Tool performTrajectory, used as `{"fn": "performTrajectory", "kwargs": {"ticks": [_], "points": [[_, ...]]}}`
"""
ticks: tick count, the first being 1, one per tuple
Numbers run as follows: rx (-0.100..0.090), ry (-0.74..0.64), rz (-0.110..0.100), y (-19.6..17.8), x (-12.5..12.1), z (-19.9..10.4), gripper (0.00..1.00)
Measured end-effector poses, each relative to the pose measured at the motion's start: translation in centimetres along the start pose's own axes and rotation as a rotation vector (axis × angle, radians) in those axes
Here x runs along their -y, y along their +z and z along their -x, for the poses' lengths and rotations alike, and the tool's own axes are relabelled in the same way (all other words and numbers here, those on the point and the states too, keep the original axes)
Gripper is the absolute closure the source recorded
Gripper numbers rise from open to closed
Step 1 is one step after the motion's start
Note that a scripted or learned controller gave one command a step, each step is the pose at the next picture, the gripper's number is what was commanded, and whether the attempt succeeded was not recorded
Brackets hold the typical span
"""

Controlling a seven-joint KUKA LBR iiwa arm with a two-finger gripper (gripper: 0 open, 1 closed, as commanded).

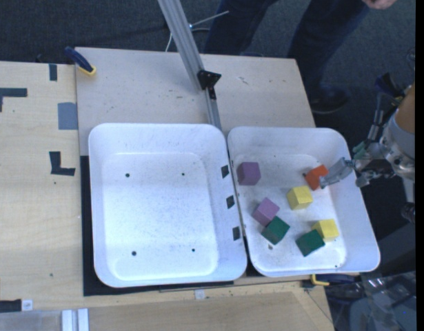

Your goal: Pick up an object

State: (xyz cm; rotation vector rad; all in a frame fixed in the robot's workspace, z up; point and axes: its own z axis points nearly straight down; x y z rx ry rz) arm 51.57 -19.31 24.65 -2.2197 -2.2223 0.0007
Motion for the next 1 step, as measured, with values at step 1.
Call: {"fn": "performTrajectory", "kwargs": {"ticks": [1], "points": [[-0.003, 0.003, -0.009, 13.62, 2.76, 1.58, 0.00]]}}
